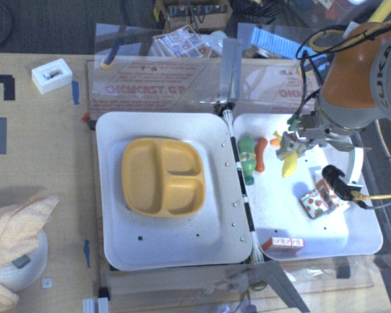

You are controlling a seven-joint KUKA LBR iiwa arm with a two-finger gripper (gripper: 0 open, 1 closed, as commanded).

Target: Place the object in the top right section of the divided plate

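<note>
The gripper (292, 143) hangs low in the right bin (365, 240), right at a yellow toy (289, 167); whether it grips it I cannot tell. The plate (163, 176) waits in the left bin (117, 240). A loose hold could drop the toy crossing the divider.

My arm (362, 77): grey casing, broad orange band above the wrist. Black and yellow cables loop over it. Part of the black maker's lettering is visible.
</note>
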